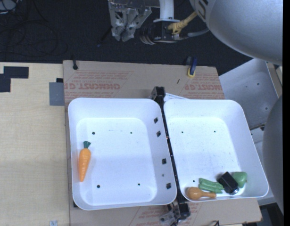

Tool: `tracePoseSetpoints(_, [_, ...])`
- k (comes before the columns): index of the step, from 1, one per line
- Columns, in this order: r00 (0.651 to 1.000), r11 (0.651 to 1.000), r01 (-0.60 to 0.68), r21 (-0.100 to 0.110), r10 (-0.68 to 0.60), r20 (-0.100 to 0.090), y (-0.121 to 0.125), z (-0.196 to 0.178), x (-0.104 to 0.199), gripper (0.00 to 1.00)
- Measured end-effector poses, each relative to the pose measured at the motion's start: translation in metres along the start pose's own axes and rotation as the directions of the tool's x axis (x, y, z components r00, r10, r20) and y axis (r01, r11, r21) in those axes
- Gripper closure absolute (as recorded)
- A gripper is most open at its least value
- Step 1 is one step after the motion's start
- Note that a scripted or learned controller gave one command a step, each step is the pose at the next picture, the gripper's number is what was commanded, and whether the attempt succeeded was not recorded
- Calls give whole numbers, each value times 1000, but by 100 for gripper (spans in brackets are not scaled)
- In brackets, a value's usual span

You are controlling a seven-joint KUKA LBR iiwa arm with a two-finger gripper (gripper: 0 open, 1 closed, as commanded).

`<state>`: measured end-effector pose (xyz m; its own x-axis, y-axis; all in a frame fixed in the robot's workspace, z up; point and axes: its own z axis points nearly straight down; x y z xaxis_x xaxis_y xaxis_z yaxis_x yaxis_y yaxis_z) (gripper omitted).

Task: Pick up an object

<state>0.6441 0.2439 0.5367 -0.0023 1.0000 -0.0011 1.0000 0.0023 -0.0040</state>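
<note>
Gripper (129, 26) is parked up high past the far edge of the bins, and honestly I can't tell how it's set. Nothing's in it. Closest target is the carrot (84, 161), sitting against the left wall of the left bin (149, 108), long axis running near-to-far, leafy end toward me, well away down-left.

My arm (244, 18) shows as a bulky, smooth grey casing with part of a dark printed letter on its curve. A white cylindrical section leads to a black ring, with a tan cable looped beside it. The gripper (128, 25) is bare grey metal.
</note>
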Motion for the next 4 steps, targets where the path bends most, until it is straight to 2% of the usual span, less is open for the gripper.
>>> tracePoseSetpoints(4, [1000,1000,9,2,-9,1,-1,0,1,100])
